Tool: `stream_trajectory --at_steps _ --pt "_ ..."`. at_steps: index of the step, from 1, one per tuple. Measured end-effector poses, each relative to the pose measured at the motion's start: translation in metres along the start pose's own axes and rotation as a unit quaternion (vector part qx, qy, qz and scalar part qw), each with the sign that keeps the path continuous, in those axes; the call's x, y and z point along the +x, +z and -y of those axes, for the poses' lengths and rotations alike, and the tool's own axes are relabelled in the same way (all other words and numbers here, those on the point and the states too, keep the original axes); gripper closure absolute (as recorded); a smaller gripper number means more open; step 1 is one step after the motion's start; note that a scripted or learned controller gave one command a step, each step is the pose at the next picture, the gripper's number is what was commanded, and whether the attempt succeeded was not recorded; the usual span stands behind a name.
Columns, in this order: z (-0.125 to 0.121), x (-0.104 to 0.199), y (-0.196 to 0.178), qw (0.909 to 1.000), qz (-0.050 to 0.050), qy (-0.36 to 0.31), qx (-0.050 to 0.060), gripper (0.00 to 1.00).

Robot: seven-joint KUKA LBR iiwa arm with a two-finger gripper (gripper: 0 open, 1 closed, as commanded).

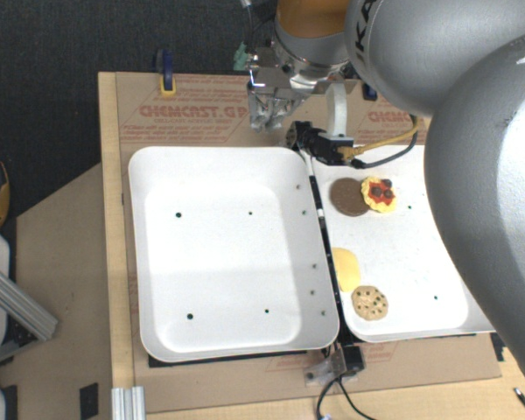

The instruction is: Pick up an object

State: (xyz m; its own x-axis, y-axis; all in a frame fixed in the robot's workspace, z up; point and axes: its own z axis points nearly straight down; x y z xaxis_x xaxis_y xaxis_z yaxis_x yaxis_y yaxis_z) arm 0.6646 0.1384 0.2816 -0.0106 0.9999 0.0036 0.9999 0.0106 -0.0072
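Pincer (269, 112) fingertips blurred, indistinct

Left bin (157, 234): beside the right bin (420, 261), their rims touching.
Right bin: holds four items near its left wall.
Far pair: disc (349, 197) touching topped piece (381, 194) on its right.
Near pair: oval piece (346, 268), cookie (369, 303) just before it.
Gripper (267, 112): over the board (201, 108) behind the bins.

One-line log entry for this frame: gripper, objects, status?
gripper: above bench beyond bins, holding nothing seen | right bin: brown disc, pizza toy, yellow piece, cookie | status: no pick yet
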Motion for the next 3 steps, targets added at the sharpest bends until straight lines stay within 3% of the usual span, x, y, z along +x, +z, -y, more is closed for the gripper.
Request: stream_trajectory --at_steps 1,2,3 --pt "-0.002 -0.007 -0.015 1.0000 0.002 0.004 -0.005 1.00" --pt "-0.001 0.092 0.036 1.0000 0.001 0.001 -0.002 1.00" --pt "-0.003 0.087 0.021 1.0000 0.001 0.004 -0.005 1.00"
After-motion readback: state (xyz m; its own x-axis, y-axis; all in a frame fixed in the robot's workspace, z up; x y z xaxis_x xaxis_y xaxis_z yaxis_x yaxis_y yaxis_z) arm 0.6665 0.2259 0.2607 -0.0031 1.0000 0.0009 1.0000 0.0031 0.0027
